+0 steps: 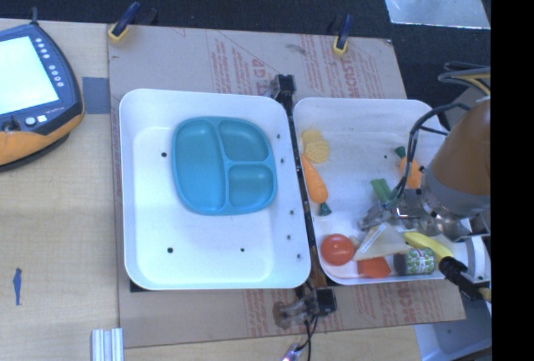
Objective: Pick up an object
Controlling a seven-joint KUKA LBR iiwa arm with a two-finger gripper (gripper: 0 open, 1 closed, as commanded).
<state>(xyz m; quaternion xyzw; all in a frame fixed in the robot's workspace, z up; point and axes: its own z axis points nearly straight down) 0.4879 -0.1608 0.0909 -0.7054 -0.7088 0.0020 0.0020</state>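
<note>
My gripper (369,233) is low in the right bin (359,113), near its front, with the arm coming in from the right. Its fingers (372,219) stand open and point left toward a red tomato (337,248); nothing shows between them. A pale wedge (385,248) lies just under the lower finger. A green piece (381,188) sits right behind the gripper. An orange carrot (314,182) and yellow chips (314,147) lie along the bin's left wall.
The left bin (142,184) holds a blue divided plate (224,164). At the right bin's front edge lie a red piece (373,268), a dark bottle (415,263) and a yellow banana (427,243). An orange piece (411,173) sits by the arm. A tablet (29,84) rests far left.
</note>
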